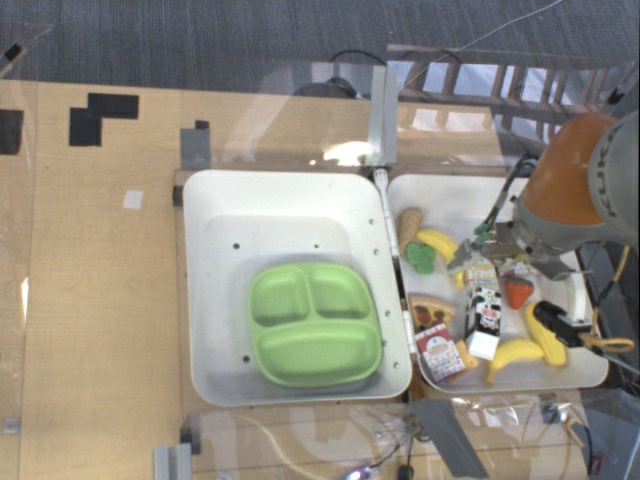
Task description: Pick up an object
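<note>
Camera view | tool (487,258) grip state unclear | milk carton (485,313) just below

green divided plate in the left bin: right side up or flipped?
Right side up. The green plate lies flat in the left bin, its three compartments facing the camera as hollows, with nothing in them.

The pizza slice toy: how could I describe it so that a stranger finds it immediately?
Look at the right white bin, the one crowded with toy food. Along its left wall, below the green broccoli-like piece and above the small red carton, lies the pizza slice. It is the only flat tan wedge with red dots; the bananas nearby are plain yellow.
</note>
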Available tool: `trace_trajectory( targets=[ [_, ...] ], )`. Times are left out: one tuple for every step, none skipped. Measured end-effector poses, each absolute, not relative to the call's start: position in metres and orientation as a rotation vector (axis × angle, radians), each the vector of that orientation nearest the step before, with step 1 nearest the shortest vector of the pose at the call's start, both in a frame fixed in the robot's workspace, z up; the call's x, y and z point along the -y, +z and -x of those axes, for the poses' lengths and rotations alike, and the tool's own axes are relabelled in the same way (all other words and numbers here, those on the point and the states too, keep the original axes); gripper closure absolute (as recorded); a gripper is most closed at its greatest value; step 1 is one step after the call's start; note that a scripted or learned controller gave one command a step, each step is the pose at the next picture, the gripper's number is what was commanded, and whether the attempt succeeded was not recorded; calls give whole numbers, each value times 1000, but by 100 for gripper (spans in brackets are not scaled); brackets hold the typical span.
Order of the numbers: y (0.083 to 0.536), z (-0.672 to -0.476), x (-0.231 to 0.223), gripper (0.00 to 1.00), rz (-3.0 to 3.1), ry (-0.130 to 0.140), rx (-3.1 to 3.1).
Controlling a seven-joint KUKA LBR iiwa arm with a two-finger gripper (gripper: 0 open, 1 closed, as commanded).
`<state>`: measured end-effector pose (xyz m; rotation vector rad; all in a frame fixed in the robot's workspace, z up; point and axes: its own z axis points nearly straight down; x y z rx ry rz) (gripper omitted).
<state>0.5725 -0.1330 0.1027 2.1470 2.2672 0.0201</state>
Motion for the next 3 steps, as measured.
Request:
trace_trajectory(
  targets=[
    [187, -631, 33, 0, -2325, 10, -2108],
    [135, -613, 86, 0, -2167, 4, -2270],
    [95, -614, 106, 0, -2117, 26, -2292]
  ],
)
